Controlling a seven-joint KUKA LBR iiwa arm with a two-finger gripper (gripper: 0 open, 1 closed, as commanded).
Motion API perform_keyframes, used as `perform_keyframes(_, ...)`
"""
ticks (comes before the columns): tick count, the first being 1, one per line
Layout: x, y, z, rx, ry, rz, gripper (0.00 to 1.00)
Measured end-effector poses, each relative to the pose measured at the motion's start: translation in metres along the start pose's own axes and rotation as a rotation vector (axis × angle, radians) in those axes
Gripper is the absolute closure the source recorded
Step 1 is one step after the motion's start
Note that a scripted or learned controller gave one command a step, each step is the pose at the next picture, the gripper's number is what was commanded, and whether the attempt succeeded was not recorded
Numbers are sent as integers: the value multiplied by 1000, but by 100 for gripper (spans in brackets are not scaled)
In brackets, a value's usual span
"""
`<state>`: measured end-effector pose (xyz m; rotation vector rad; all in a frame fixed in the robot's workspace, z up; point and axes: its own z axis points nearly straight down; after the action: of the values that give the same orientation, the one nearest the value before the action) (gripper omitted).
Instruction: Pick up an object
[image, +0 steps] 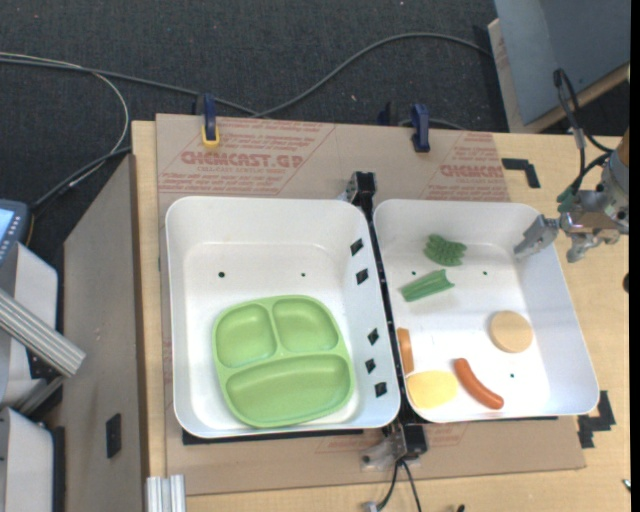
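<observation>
Your claw (556, 238) hangs at the far right corner of the right bin (560, 300), and its fingers look spread apart with nothing between them. The food lies left of it and nearer you. Closest is the leafy green (445, 249), then the green pod (427, 286) just beside it. The round tan bun (511, 331) sits near the bin's right wall, below the claw. Along the near edge you have the sausage (479, 384), the yellow piece (432, 387) and an orange stick (405, 350) against the left wall. The left bin (200, 250) holds a green tray (285, 360).
</observation>
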<state>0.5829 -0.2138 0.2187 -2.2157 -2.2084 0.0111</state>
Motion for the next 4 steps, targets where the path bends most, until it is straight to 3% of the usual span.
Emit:
perform_keyframes(1, 1, 3, -8, -14, -4, -4, 0)
perform_keyframes(4, 3, -10, 135, -11, -2, -4, 0)
